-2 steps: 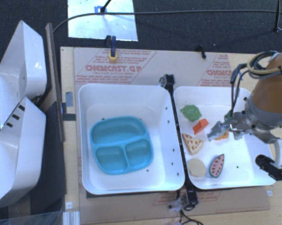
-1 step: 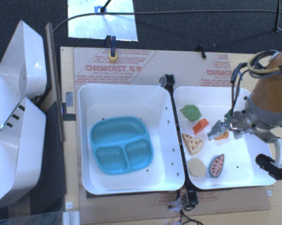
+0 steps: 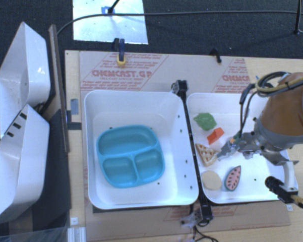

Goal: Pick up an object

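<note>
The right bin [image 3: 252, 101] holds a green leafy piece [image 3: 205, 120], a small orange block [image 3: 215, 135], a tan pizza-like wedge [image 3: 206, 154], a round beige disc [image 3: 211, 180] and a watermelon slice [image 3: 233, 177]. My gripper [image 3: 228, 148] hangs low over the middle of this bin. It is just right of the wedge, below the orange block and above the watermelon slice. Nothing visibly sits in it. The grey and orange arm [image 3: 285, 117] covers the bin's right part.
The left bin [image 3: 136, 101] holds a blue divided tray [image 3: 130, 155]. A black divider [image 3: 190, 145] runs between the bins. Spare white bins [image 3: 20, 135] are stacked off the bench at the left. A black fitting [image 3: 277, 186] sticks out by the right bin's front corner.
</note>
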You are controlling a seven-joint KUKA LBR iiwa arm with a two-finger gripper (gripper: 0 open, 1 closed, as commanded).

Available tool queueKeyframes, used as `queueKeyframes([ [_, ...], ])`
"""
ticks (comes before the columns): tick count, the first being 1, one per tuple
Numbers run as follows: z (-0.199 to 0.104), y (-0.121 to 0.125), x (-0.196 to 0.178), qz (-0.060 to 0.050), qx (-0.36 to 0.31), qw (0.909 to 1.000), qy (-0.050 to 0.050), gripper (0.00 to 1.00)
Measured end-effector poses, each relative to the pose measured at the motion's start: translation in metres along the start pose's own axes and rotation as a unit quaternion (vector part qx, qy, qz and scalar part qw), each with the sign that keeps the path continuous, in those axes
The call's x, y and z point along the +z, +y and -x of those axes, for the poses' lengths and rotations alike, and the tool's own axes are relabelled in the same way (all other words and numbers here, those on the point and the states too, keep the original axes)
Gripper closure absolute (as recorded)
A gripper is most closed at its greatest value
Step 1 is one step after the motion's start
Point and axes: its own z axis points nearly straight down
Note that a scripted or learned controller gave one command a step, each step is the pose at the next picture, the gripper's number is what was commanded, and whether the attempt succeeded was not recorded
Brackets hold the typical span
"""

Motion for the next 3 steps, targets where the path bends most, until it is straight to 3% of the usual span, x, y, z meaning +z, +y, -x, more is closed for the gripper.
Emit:
queueKeyframes([
  [2, -0.004, 0.001, 0.080, 0.002, 0.000, 1.0000, 0.000, 0.00],
  [3, -0.003, 0.002, 0.068, 0.003, 0.000, 1.0000, -0.001, 1.00],
])
